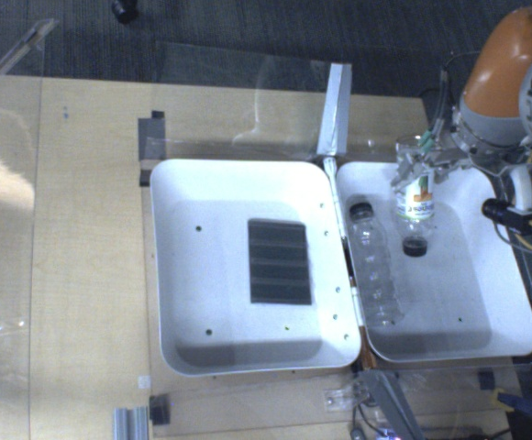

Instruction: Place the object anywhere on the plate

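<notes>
Light wood bench top (73, 273) fills most of the frame, with bright glare patches along the left edge. Dark carpet-looking floor (275, 12) runs across the top. A clear plastic panel (248, 99) stands at upper middle.

Light: bright, even, from overhead
Glare: pale patches on the bench (9, 172) at left
Shadows: soft, along bin walls
Focus: slightly soft throughout

- Tabletop (83, 273): pale wood, smooth, with a light sheen.
- Two bins (238, 200) (486, 291): matt white plastic.
- Plate (280, 261): dark, matt, ribbed.
- Two bottles (374, 269) (415, 211): clear, glossy plastic, with dark caps.
- Arm (509, 62): glossy orange shell over grey.
</notes>
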